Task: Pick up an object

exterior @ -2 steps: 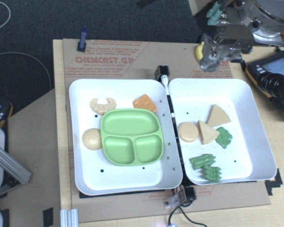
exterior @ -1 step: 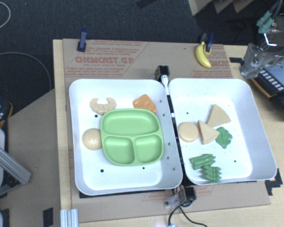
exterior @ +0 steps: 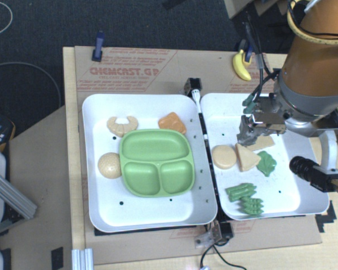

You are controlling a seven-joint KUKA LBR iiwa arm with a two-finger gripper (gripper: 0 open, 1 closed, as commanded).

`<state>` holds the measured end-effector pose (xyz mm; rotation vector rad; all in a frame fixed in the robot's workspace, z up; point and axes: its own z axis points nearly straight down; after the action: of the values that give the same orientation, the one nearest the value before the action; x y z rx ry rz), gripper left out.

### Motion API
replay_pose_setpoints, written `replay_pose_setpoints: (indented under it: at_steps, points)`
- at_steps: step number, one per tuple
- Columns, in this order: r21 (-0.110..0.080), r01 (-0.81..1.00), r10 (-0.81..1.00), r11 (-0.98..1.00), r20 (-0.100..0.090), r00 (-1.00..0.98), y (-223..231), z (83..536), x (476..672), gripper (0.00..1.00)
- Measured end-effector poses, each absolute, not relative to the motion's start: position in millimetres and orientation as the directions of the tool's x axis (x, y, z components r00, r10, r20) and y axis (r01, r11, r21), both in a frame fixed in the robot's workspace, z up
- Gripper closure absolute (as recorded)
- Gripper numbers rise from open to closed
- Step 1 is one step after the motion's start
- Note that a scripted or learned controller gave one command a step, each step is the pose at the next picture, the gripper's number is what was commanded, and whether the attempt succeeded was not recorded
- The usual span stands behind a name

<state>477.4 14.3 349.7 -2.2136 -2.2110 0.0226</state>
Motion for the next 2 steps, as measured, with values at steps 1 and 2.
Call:
replay_pose_setpoints:
  at_steps: [1, 2]
  points:
    - [0.007, 1.000, 1.000, 0.007, 0.002, -0.007, 73.7, 406.0, 479.7, 1.00]
    - [0.005, 1.000, 1.000, 0.001, 0.001, -0.001, 70.4, 414.1, 480.1, 1.00]
